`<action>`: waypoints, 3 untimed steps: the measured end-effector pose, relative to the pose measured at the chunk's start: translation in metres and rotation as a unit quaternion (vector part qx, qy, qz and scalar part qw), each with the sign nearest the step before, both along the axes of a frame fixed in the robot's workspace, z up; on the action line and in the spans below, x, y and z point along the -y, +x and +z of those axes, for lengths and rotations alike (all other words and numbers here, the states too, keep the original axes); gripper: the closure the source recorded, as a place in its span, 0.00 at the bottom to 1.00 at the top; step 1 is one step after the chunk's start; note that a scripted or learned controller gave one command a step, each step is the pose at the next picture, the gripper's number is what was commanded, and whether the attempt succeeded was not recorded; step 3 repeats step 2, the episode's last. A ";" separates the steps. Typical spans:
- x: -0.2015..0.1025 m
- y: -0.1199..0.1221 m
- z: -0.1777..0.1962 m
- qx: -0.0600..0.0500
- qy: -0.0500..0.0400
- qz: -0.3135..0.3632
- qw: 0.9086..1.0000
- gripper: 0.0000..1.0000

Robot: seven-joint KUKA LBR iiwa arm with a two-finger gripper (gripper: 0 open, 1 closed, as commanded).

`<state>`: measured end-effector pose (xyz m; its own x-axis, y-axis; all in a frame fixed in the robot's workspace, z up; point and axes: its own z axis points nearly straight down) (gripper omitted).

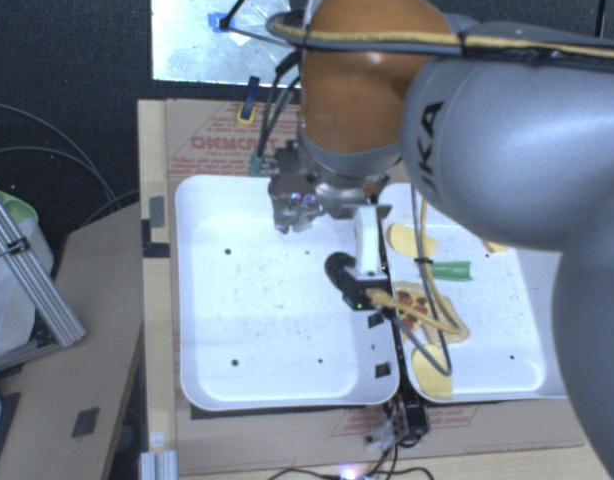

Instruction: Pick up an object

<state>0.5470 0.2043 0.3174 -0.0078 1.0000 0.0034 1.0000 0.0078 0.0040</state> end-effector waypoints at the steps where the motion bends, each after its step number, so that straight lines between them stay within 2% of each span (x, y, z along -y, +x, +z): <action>1: 0.003 0.068 -0.087 -0.003 -0.003 -0.004 1.000 1.00; 2: -0.032 0.123 -0.114 0.000 -0.001 -0.001 1.000 1.00; 3: -0.032 0.123 -0.114 0.000 -0.001 -0.001 1.000 1.00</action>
